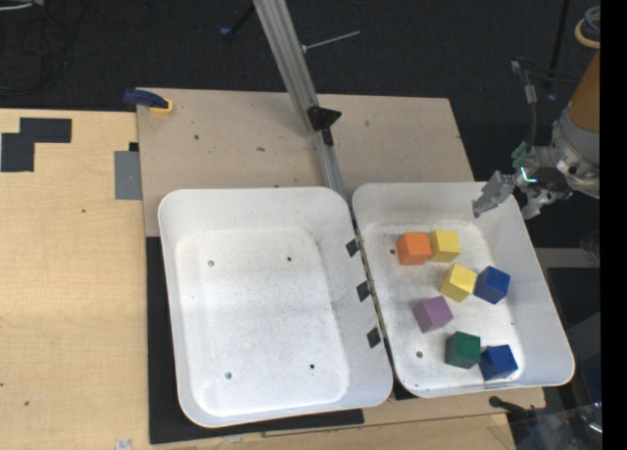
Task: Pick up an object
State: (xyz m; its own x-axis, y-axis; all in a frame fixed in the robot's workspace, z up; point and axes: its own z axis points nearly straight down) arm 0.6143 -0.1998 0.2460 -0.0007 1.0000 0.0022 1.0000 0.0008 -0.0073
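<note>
Bench (59, 272): pale wood surface on the left, with a browner board (392, 139) laid across the back.
On it, side by side: left bin (186, 213), white and shallow, speckled floor; right bin (549, 340), white and shallow, tilted a little, its near corner past the bench edge. Black clips (361, 290) sit along the seam where the bins meet.
Dark mat (162, 419) under the left bin.
Grey patch (126, 174) and black patches (29, 139) on the pale wood.
Blue and yellow clamp (149, 100) at the board's far left corner.
Slanted metal rail (294, 66) rising from the board behind the bins.

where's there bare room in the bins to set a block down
The left bin has a bare floor from wall to wall. In the right bin, the strip along the divider and the top left corner are free. Its right half is crowded: orange, yellow, purple, green and blue blocks.
</note>
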